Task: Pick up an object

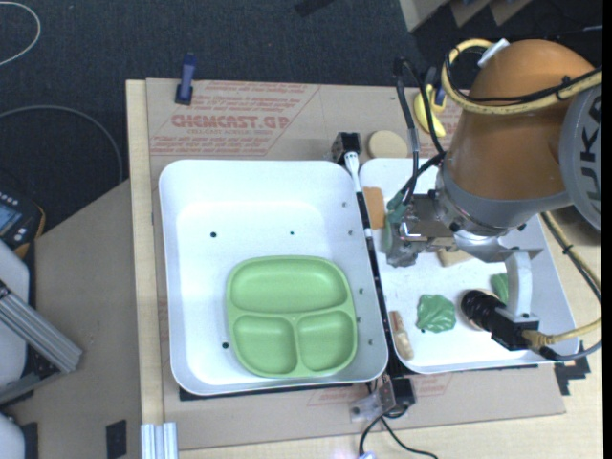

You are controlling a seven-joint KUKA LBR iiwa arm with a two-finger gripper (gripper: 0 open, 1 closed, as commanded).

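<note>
Red print on the brown sheet covering the surface (287,127) reads "CHEMCAST G P", with smaller lines above and below too fine to read. There are dark letters on the grey arm (507,113) casing at the right edge, cut off, looks like "UK".

The left bin (191,218) holds a green divided plate (287,314): pale green, rounded corners, one long compartment on top and two smaller ones below. It lies flat in the near half.

The right bin (449,352) holds the loose pickable things:
- A green leafy piece (436,314), crinkled with a darker green edge, lies flat near the front.
- A smaller green piece (499,285) lies to its right, partly hidden.
- An orange-brown block (373,207) sits against the bin's left wall.
- A tan stick (400,335) lies along the left wall near the front corner.

The pincer (402,239) sits over the left-middle of the right bin, just beside the orange-brown block and apart from the green leafy piece. Whether it is apart or together cannot be told, and nothing is seen held.

A blue clip (186,79) sits on the surface's far edge. A round tan disc (387,144) lies behind the right bin.
</note>
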